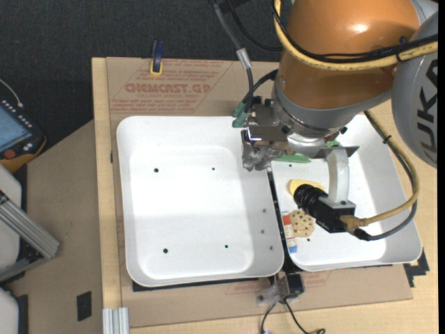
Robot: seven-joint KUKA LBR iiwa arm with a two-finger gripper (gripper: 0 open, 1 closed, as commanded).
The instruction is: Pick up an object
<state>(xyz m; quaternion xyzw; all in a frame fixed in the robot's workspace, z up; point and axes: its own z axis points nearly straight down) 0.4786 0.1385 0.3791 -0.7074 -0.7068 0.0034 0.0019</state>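
- Cardboard sheet (104, 186): lies flat on the bench under both bins. Red print runs along its far edge, and a small blue-and-yellow clip (157, 58) sits on that edge.
- Left bin (128, 186): shallow and white, with rounded corners. Four small dark dots mark its floor.
- Gripper (256, 158): hangs above the far part of the seam where the two bins meet, over the left bin's right rim. The wrist housing hides its tip, so it cannot be told whether it is released or clenched. Nothing is seen grasped in it.
- Arm (348, 40): enters from the right. Its broad orange band covers the far half of the right bin, with grey casing at the right edge.
- Right bin (396, 235): white, and touching the left bin along the seam.
- Tan round disc (300, 223): pierced with small holes, it lies on the right bin's floor near the seam, towards the near side. A small red scrap touches its left edge.
- Yellow object (299, 185): lies in the right bin just beyond the disc, partly covered by robot hardware. It is near the gripper but below and to the right of it, and apart from it.
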